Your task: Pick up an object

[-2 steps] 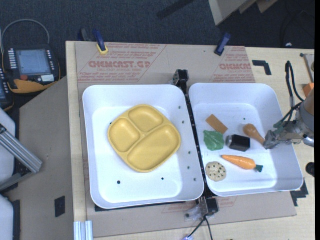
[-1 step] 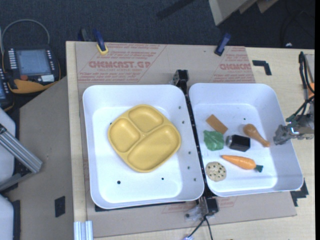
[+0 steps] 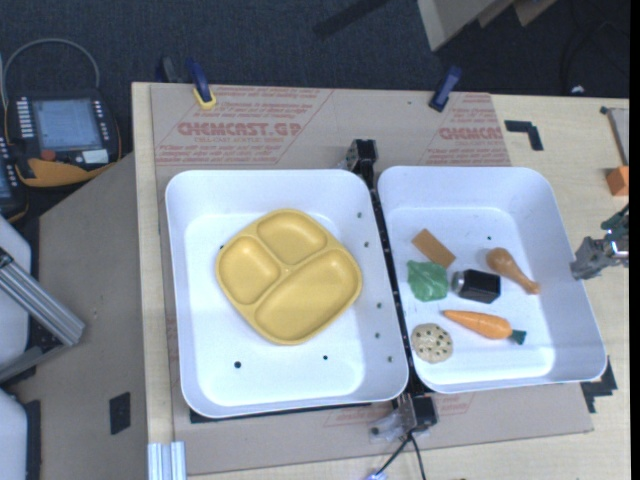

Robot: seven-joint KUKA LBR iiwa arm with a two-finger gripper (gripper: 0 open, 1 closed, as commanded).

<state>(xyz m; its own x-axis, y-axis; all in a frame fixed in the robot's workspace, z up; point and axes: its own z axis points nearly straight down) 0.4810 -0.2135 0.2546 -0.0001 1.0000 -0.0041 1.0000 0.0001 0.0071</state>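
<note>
The right bin [image 3: 520, 183] holds several toy foods: a brown block [image 3: 433, 247], a green leafy piece [image 3: 428, 281], a black and silver object [image 3: 476, 286], a drumstick [image 3: 511, 269], an orange carrot [image 3: 482, 324] and a speckled cookie [image 3: 432, 342]. A yellow divided plate [image 3: 289, 274] lies in the left bin [image 3: 200, 348]. My gripper [image 3: 598, 252] sits at the view's right edge, just outside the right bin's right wall, apart from all the objects. Nothing shows between its fingers.
The two bins sit side by side on a cardboard sheet [image 3: 330, 123], joined by a black clamp [image 3: 362, 154] at the top. A teach pendant [image 3: 60, 133] lies off the bench at left. An orange block [image 3: 616, 181] is at the far right.
</note>
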